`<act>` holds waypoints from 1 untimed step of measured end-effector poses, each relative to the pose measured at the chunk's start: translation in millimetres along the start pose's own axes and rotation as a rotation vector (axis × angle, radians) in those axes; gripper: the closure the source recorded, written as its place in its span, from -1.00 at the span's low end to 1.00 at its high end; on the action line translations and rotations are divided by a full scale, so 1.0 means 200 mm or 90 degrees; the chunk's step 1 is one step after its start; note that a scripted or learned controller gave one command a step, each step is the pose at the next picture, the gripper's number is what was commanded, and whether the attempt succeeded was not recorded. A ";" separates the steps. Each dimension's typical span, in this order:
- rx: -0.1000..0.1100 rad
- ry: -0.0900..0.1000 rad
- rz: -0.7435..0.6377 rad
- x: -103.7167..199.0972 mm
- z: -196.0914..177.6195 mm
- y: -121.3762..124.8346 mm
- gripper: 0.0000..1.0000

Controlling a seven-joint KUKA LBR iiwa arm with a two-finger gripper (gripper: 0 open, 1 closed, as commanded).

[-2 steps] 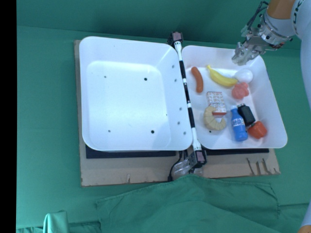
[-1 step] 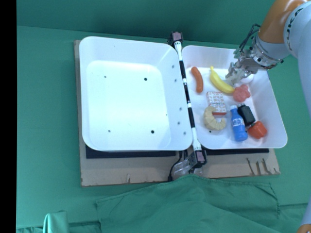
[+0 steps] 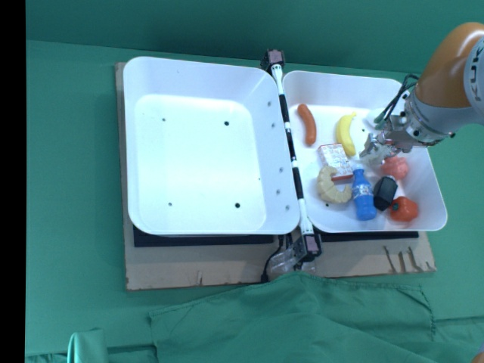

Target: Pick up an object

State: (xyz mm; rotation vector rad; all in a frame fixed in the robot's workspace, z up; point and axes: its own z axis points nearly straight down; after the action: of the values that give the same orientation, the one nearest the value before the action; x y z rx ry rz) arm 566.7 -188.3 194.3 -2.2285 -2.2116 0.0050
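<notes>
My gripper (image 3: 380, 148) hangs low over the right bin (image 3: 423, 225), near its right side, just above a pink-red round fruit (image 3: 395, 167) and right of a yellow banana (image 3: 345, 132). Nothing shows between the fingers. Lying in the same bin are an orange-red sausage (image 3: 306, 123), a small red and white carton (image 3: 333, 158), a tan ring-shaped pastry (image 3: 333, 187), a blue bottle (image 3: 363, 194), a black object (image 3: 385, 193) and a red-orange tomato-like fruit (image 3: 403, 209).
The left bin (image 3: 151, 74) stands beside the right one, with a black and white bar (image 3: 290, 138) along the seam between them. Both rest on a cardboard sheet (image 3: 197, 271). Green cloth (image 3: 302, 324) is bunched at the front.
</notes>
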 end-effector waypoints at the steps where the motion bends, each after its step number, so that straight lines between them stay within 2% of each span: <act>1: -0.004 0.000 -0.002 0.00 0.00 0.02 -1.00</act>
State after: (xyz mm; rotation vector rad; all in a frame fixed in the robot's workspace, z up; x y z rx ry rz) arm 570.2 -187.3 193.8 -2.2280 -2.2182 -0.0007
